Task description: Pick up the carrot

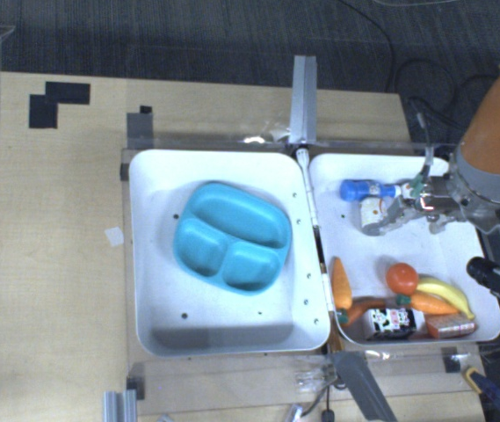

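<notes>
Item one, the surface (47, 236): pale wood, carrying two shallow white bins side by side. Item two, the left bin (153, 323): holds a blue divided tray (230, 236) near its middle. Item three, the right bin (324, 174): holds everything else. Item four, the carrot (341, 282): orange, tapered, lying lengthwise against the right bin's left wall, its narrow tip toward the far edge and its thick end toward the near-left corner, where it touches a dark carton (388, 321). Item five, neighbours along the near edge: a tomato (402, 278), a banana (447, 293), a second orange piece (432, 304) under the banana that may be another carrot, and a brownish packet (450, 326). Item six, a blue-and-white bottle (365, 191) near the far edge. Item seven, my pincer (388, 221): low over the far half of the right bin, just beside the bottle and well apart from the carrot; I cannot tell how it is set, and nothing is visibly in it. Handling note, as a judgement: the carrot looks like a light, stiff, smooth toy that may slip or roll. I would take it across its middle, where wall and carton leave the most room.
</notes>
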